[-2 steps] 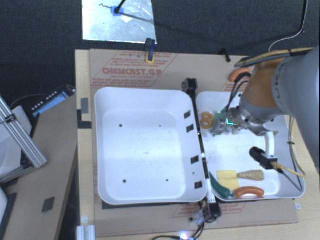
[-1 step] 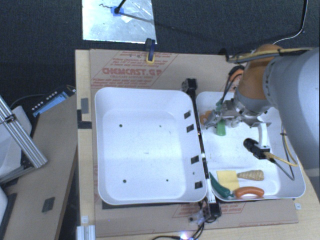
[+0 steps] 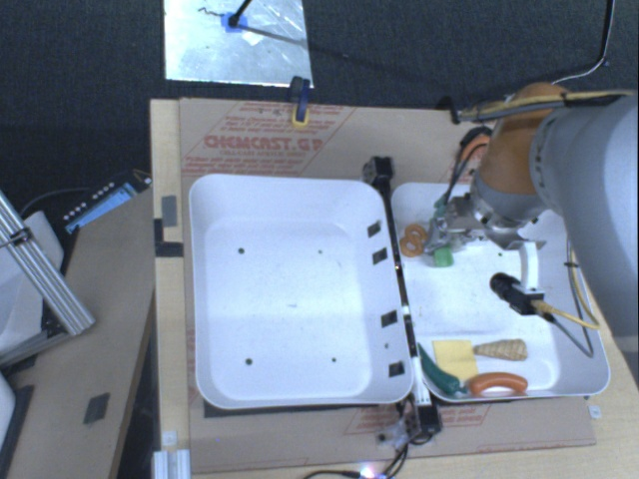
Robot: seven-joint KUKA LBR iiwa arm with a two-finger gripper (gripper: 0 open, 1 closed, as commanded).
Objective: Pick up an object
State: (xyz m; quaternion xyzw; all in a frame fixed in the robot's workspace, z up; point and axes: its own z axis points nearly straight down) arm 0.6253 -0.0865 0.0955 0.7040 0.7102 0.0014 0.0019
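Objects for picking lie in the right white bin (image 3: pixel 574 372); the left white bin (image 3: pixel 290 287) sits beside it, touching along the middle. My grey arm (image 3: pixel 589 168) reaches over the right bin's far end. My gripper (image 3: pixel 444 236) hangs low there, just above a small green block (image 3: pixel 441 257), with an orange ring (image 3: pixel 413 238) beside it. Whether the jaws are apart or closed, I cannot tell. Along the near edge lie a yellow square (image 3: pixel 451 355), an orange carrot-like piece (image 3: pixel 497 383) and a tan cone (image 3: pixel 501 348).

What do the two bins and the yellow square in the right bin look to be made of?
The left bin and right bin look like moulded white plastic: smooth, rounded rims, faint sheen. The yellow square looks matte and flat, perhaps foam or sponge; the view leaves it open.
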